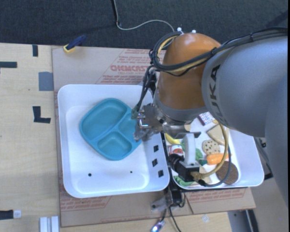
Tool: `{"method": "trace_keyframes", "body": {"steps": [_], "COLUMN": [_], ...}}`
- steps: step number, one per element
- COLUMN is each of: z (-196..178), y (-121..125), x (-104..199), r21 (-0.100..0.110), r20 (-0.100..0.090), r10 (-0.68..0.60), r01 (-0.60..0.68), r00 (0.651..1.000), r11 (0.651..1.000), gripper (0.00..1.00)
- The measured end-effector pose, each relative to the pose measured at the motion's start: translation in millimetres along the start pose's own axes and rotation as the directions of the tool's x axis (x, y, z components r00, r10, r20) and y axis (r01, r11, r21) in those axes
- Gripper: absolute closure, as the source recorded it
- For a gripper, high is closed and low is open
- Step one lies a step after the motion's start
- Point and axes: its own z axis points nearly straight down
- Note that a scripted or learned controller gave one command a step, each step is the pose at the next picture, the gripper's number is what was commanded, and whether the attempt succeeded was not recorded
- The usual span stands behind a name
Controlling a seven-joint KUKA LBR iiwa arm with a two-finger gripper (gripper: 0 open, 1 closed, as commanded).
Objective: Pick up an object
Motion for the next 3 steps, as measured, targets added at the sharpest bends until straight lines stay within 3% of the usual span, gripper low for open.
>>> {"method": "trace_keyframes", "body": {"steps": [1,2,3], "z": [-144,10,-106], "y": [2,-1,2], "x": [57,60,-4], "r21": [-0.015,0.016,-0.010], "r20": [-0.004,0.010,0.002], "r10": [0.002,0.011,0.016], "r01": [-0.002,-0.011,-0.016], "r00": [1.000,1.000,1.000], "r11": [1.000,1.000,1.000], "gripper": [1.00,1.00,1.00]}}
